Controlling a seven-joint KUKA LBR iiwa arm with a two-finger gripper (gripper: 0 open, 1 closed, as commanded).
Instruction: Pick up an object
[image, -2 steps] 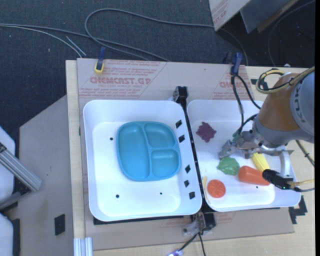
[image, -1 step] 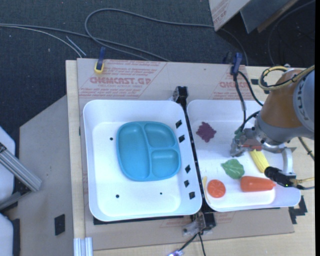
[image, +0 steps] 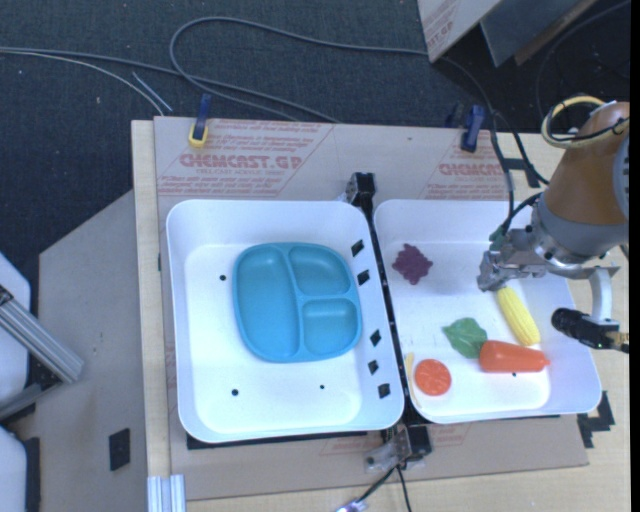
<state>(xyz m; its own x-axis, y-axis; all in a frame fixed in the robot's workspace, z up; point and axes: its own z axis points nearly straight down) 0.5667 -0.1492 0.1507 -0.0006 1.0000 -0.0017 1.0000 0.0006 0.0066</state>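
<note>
from my feed the yellow corn (image: 519, 314) lies in the right bin (image: 440, 222), toward its right side, just below the tool (image: 497, 274). i can't tell if the tool is clenched or released, and nothing shows between its tips. near the corn sit a carrot (image: 513, 357) with a green leafy piece (image: 465, 335) touching it, an orange slice (image: 432, 377) at the near edge and a purple piece (image: 411, 263) further left. the left bin (image: 200, 390) holds a blue divided plate (image: 297, 300).

Bright, even overhead light; soft shadows, mild glare on white bins (image: 190, 330), slight blur.
</note>
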